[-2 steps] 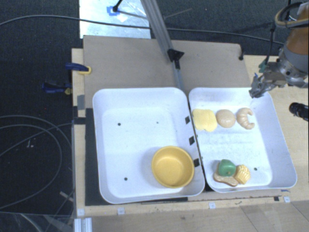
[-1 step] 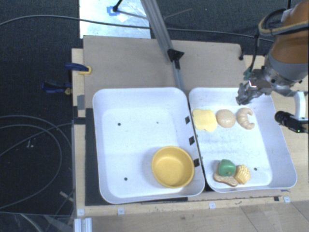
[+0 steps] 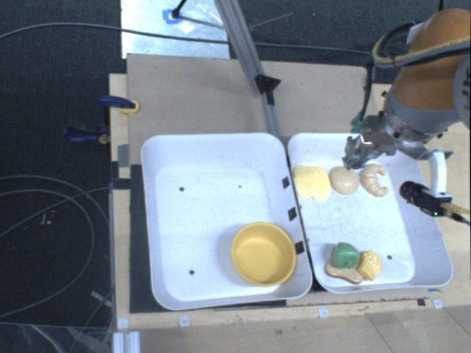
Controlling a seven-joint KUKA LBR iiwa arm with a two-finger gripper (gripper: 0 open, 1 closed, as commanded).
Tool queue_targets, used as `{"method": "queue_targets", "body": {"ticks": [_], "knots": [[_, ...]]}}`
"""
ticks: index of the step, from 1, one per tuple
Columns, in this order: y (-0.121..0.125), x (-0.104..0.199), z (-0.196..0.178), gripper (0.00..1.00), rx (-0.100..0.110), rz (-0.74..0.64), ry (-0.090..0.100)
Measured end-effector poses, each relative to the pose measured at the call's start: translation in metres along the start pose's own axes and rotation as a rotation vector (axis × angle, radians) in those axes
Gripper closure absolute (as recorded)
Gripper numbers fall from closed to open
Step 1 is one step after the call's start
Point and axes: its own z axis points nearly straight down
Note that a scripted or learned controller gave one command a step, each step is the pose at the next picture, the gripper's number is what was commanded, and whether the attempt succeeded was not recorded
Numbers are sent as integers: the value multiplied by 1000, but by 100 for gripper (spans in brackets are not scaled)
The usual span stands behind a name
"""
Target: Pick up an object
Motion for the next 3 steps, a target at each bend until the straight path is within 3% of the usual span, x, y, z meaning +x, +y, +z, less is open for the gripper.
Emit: {"method": "queue_targets", "body": {"ticks": [3], "knots": [[-56, 139, 16, 100, 2, 1, 0]]}}
